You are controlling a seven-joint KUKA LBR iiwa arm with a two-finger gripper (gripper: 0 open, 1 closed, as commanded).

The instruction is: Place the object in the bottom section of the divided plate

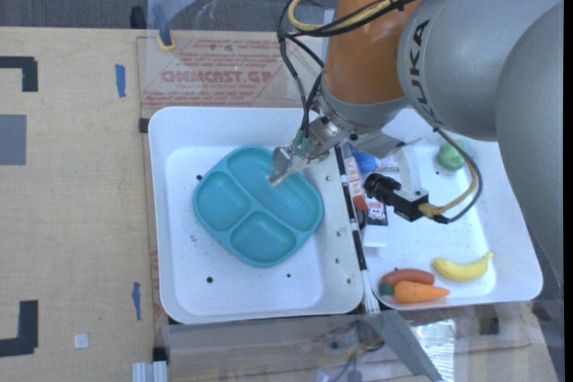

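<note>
A light blue divided plate point(257, 205) lies in the left white bin point(179, 282), turned at an angle, with one section toward the bin's front. My gripper point(284, 168) hangs over the plate's upper right part, near the wall between the two bins. The arm's orange band and grey wrist cover the area just behind it. No object shows on the plate's sections. Whether anything is held is hidden by the wrist and the viewing angle.
The right bin point(510, 282) holds a yellow banana point(463, 267), an orange carrot point(420, 292) beside a red piece point(407, 276), a green object point(450, 157) and small packets point(372, 201) near the divider. A cable loops from the wrist over this bin.
</note>
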